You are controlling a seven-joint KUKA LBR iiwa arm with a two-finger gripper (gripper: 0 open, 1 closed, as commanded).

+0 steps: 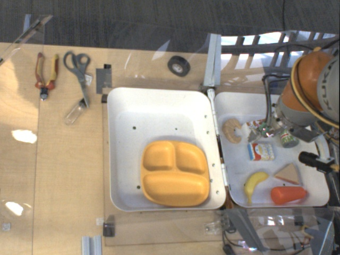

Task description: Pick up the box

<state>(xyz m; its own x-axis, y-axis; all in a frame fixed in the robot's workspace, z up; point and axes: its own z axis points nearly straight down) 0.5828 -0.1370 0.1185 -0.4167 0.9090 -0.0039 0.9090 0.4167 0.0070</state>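
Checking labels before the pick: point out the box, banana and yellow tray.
box (261,152): camera view, middle of its top face.
banana (254,184): camera view, middle of its curved body.
yellow tray (175,186): camera view, floor of its long front compartment.

so the grey arm (313,89) comes in from the right edge, orange band on top, bent down over the right side. The gripper (268,132) sits low at the end of it, pointing left and down, and the view's too cluttered there to read its state
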